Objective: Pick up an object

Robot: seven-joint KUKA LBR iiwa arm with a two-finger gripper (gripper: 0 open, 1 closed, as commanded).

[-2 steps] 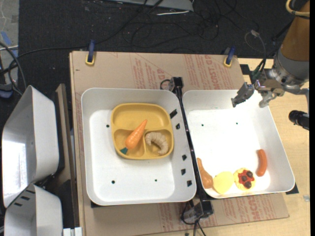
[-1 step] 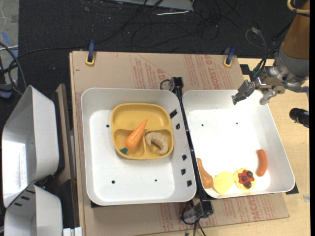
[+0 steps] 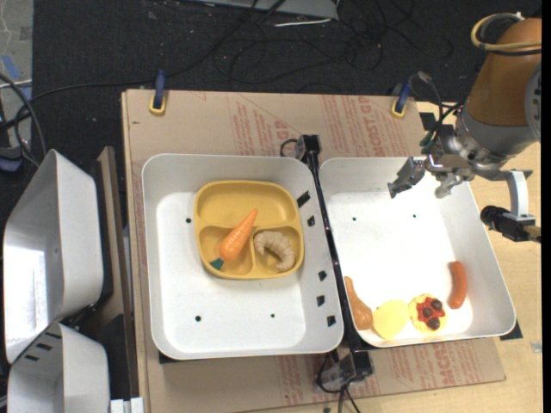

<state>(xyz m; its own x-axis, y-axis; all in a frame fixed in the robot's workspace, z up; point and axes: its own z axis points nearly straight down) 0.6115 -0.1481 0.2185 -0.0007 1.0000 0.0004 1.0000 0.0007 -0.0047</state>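
- Gripper (image 3: 424,179) over the right bin's (image 3: 405,256) far edge; fingers spread apart, nothing between them.
- In that bin's near corner: sausage (image 3: 457,284), small pizza (image 3: 428,311), yellow disc (image 3: 392,317), orange drumstick (image 3: 358,305); all well apart from the gripper.
- In the left bin (image 3: 172,317): yellow divided plate (image 3: 250,198) holding carrot (image 3: 238,235) and shrimp (image 3: 276,249).

We see the arm (image 3: 508,76) cut off at the right edge; the small toy (image 3: 428,311) is too tiny to identify.

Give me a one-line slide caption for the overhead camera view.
Open gripper above the right white bin; yellow divided plate with orange toy carrot in the left white bin.
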